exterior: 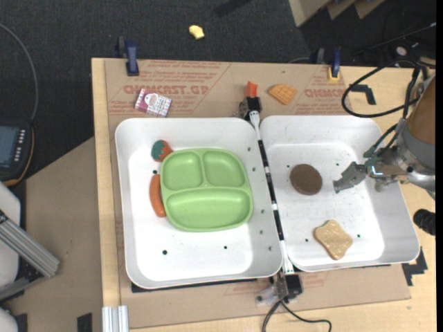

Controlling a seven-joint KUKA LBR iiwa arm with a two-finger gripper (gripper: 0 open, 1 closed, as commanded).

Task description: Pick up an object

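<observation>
1. Hand [348, 179] hangs over the right bin [387, 216], toward its right side, on the arm that comes in from the right edge of the view. Whether it is released or clenched I cannot tell; it shows as one dark shape, and nothing can be seen gripped in it.
2. Nearest candidate is the brown disc [305, 179], lying flat on the bin floor just left of the hand, with a narrow strip of white floor between them. My guess is that this is the thing to go for.
3. The disc is round, so it has no long axis to line up with; the move would be a short shift left, then down.
4. A tan toast-shaped piece [333, 239] lies nearer the viewer in the same bin, left of and nearer than the hand, at a slant.
5. In the left bin [135, 206] sit a green divided plate [205, 189], an orange sausage-like piece [157, 196] touching its left edge, and a small teal and red piece [161, 149], all well apart from the hand.
</observation>
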